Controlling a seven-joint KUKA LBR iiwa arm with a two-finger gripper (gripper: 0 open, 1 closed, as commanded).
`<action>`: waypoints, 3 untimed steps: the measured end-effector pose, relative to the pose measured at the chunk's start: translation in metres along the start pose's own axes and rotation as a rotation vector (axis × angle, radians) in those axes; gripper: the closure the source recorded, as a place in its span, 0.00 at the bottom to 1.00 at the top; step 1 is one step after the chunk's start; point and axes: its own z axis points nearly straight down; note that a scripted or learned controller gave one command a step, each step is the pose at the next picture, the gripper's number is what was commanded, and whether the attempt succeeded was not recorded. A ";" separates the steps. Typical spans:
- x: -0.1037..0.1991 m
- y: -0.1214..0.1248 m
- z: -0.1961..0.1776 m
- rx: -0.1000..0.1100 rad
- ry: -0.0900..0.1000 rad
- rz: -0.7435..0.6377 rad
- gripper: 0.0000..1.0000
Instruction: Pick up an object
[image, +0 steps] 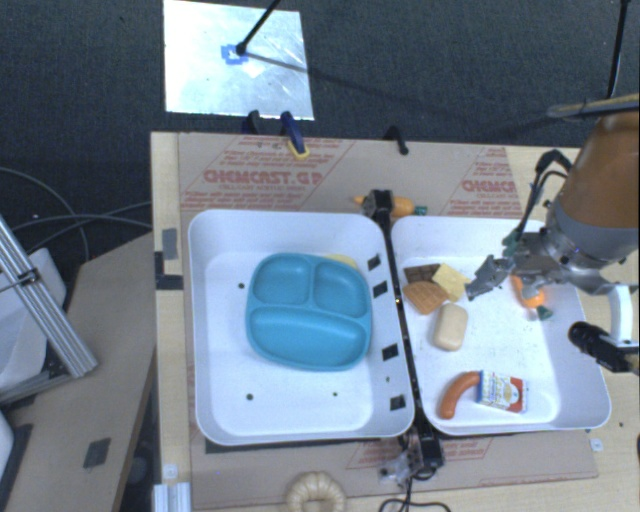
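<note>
Claw (487, 276) hovers low over the right bin (575, 400), fingers pointing left toward the food pile, and whether they're parted or closed can't be told from up here. Nothing sits between them. Just left of the tips lie a yellow cheese wedge (452, 281), a brown cracker (425, 296) and a dark chocolate piece (420, 272), bunched together. Below them, a pale bread roll (450, 326). Near the bin's front edge, a sausage (457, 393) touches a small carton (500, 390). An orange carrot (530, 292) peeks beside the wrist. Over in the left bin (215, 400), a blue divided plate (308, 310).
</note>
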 end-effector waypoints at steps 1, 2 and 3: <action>0.000 0.002 -0.005 -0.010 -0.001 -0.002 0.00; 0.007 0.000 0.040 -0.006 0.000 0.000 0.00; -0.002 0.000 0.097 -0.004 0.000 0.001 0.00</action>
